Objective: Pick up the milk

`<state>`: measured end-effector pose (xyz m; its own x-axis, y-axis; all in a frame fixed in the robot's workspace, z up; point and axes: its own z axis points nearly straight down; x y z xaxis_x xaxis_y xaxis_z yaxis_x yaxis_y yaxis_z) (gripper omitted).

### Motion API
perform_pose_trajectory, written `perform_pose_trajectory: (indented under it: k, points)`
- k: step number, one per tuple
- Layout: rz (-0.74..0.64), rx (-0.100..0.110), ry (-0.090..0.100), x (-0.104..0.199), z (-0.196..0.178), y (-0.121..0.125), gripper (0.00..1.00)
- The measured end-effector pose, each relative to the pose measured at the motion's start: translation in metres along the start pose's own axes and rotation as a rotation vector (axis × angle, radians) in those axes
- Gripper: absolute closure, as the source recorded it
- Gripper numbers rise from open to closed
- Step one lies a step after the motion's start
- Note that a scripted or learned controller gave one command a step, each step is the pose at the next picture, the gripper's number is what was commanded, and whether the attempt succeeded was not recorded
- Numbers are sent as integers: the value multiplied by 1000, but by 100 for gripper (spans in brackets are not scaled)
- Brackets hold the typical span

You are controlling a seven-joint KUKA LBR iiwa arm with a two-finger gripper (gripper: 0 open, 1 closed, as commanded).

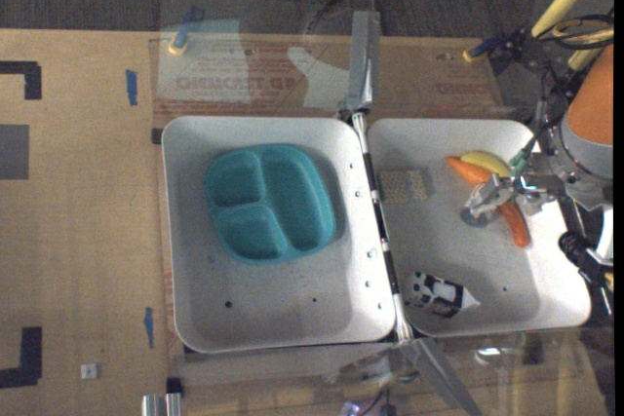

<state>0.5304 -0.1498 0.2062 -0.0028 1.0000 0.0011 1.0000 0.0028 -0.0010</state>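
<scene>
The milk (438, 293), a small carton with black-and-white patches, lies on its side near the front left corner of the right bin (546, 302). Its long axis runs left to right, tilting slightly toward the front right. No lettering is legible on it. The pincer (490, 201) hangs well apart, fingers spread, beside an orange carrot (515, 223) and a banana (486, 162).

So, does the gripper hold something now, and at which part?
Nothing held: the gripper hangs open near the carrot, and the milk lies apart near the bin's front edge.
</scene>
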Motion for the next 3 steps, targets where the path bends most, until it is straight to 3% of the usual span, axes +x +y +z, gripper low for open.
perform_pose_trajectory:
  k: [1,2,3]
  points:
    - [234,2,1,-47,26,-44,0]
    - [210,-4,-1,25,117,-32,0]
    - [294,-1,-1,73,22,-7,0]
